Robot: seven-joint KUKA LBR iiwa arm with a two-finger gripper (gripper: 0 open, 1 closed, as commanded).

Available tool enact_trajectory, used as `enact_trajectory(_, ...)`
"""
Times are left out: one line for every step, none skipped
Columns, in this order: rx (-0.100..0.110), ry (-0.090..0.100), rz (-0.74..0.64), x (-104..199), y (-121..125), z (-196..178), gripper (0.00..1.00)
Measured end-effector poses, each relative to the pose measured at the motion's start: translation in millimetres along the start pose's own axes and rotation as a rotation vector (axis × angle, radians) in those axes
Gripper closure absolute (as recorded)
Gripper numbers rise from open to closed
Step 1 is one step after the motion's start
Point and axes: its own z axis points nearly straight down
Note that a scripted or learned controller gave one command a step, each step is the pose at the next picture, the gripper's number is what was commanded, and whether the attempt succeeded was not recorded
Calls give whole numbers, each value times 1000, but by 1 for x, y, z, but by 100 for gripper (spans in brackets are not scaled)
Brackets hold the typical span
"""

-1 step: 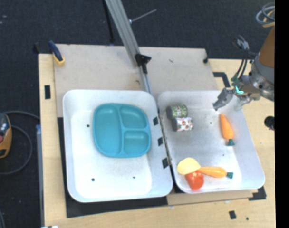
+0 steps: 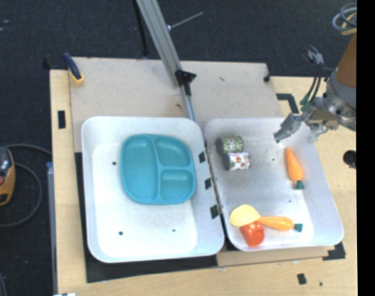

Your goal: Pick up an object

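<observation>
**Approach over the right bin, nothing lifted yet**

Two white bins side by side on the worktop [image 2: 237, 82]. Left bin [image 2: 101, 184] carrying a blue divided plate [image 2: 158, 168]. Right bin [image 2: 326, 217] holding the pickable things: two small cans touching near its upper left, one greenish [image 2: 230, 145], one white with red spots [image 2: 239, 161]; a carrot [image 2: 293, 167] lying alone toward the right side; a cluster at the lower edge, namely a yellow piece [image 2: 243, 214], a red piece [image 2: 253, 234] just below it, and a second orange carrot-like piece [image 2: 277, 223] touching them.

Hand [image 2: 296, 130] reaching in from the right, poised at the upper right of the right bin, just above the lone carrot's top end. Fingers [image 2: 285, 128] seemingly spread, pointing down-left, nothing between them. Height above the bin floor not readable from this slant.

Judged step: approach, before any grasp. Likeliest target the lone carrot, being nearest and clear of neighbours.

Next move, by estimate: shift slightly down-frame to centre over the carrot's body, turn fingers across its narrow width, descend, close. Risk: smooth tapered shape slipping out or rolling aside.
</observation>
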Motion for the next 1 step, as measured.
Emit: enact_trajectory(6,-1,2,-9,-7,53,0)
